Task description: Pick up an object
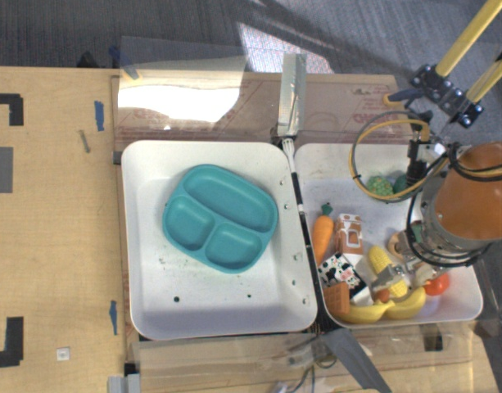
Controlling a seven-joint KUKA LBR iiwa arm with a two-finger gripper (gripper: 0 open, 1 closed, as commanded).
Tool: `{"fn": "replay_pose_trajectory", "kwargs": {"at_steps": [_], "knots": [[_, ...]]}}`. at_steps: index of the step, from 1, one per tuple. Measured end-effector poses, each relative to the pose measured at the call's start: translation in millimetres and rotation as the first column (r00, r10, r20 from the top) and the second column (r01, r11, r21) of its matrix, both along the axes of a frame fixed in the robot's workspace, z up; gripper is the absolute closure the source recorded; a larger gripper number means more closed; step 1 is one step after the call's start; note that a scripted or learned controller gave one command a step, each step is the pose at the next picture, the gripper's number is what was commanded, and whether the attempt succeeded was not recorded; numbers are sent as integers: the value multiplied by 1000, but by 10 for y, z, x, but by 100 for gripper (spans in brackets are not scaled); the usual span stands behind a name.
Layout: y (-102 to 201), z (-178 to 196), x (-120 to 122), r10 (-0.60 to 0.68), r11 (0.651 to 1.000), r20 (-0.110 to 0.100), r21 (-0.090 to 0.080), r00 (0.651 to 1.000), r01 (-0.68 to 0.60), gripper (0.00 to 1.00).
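From the overhead camera view, the left bin (144, 301) holds a teal divided plate (220, 217), lying flat near its middle. The right bin (468, 305) carries a crowd of small toys: a carrot (322, 236) standing lengthwise beside the divider, a black-and-white cow-patterned block (341, 269) just below it, a small orange-and-white carton (349, 233), a banana (390, 307) along the near wall, a red tomato (436, 284) and a green item (381, 186) further back. The arm (472, 195) (orange band plainly visible) reaches down over this bin, its gripper (391, 278) low among the toys just above the banana. Whether it grasps anything cannot be told.
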State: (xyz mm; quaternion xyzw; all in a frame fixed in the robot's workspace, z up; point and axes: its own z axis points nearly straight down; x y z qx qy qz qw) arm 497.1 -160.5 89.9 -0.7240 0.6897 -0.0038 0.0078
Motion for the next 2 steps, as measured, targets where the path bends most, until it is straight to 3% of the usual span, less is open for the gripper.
{"fn": "replay_pose_trajectory", "kwargs": {"at_steps": [1,2], "knots": [[21,109,26,-1,1000,5,2,1000,1,100],[37,-6,-83,-13,1000,-3,-6,1000,13,100]]}}
